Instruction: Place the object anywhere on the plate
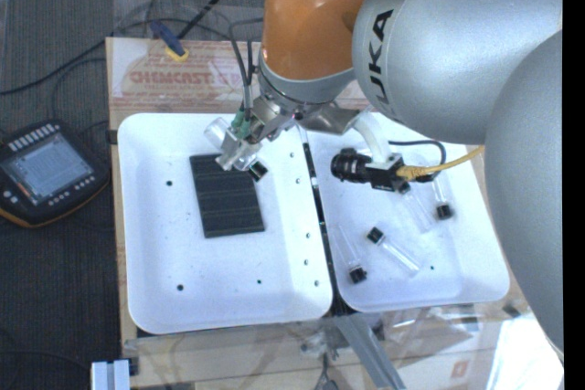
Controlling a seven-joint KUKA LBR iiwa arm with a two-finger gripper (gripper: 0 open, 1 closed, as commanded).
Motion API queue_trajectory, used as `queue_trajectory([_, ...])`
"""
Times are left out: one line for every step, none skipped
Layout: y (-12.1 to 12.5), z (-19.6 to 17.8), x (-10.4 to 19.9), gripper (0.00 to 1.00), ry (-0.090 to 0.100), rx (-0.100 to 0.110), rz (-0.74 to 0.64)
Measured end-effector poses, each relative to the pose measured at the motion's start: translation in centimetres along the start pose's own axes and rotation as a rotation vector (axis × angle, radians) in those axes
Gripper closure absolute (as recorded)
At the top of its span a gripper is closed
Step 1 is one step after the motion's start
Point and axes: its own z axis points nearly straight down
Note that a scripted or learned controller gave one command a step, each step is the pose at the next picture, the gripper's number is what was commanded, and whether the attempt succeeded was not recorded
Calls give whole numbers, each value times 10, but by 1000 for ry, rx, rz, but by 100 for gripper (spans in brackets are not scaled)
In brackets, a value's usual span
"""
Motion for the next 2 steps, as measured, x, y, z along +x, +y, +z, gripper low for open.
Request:
queue_trajectory([40, 19, 16, 100, 1, -4, -585])
queue_trajectory([9, -38, 76, 100, 0, -6, -999])
